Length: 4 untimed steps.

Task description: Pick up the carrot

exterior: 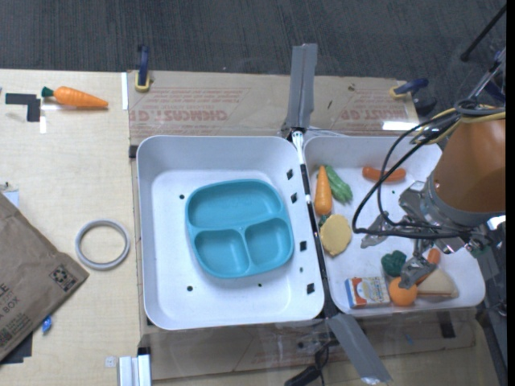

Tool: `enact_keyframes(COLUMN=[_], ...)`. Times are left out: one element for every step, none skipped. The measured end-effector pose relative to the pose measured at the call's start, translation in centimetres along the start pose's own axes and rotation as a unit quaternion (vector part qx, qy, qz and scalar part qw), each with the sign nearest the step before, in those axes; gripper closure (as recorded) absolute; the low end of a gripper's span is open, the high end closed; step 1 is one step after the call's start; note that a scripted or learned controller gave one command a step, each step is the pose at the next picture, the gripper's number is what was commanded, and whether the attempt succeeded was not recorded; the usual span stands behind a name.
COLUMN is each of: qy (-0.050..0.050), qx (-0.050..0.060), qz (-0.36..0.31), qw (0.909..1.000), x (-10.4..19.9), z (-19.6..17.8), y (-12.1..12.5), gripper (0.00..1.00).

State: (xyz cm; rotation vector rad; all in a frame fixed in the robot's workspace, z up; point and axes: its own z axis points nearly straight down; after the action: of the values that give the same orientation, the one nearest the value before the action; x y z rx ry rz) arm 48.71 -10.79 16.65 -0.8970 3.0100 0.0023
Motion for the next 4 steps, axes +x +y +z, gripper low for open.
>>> enact_keyframes(qy=[0.000, 0.000, -0.002, -0.001], qx=[0.000, -0.001, 0.000, 0.001], qz=[-0.067, -0.090, -0.090, -0.061], qw=[0.9978, 0.9960, 0.9959, 0.9981], x=[2.5, 1.2, 1.0, -1.5], z=[4.3, 7.5, 6.6, 4.4], y=[-3.9, -1.3, -1.3, -2.0], gripper=[0.00, 0.00, 1.00, 1.00])
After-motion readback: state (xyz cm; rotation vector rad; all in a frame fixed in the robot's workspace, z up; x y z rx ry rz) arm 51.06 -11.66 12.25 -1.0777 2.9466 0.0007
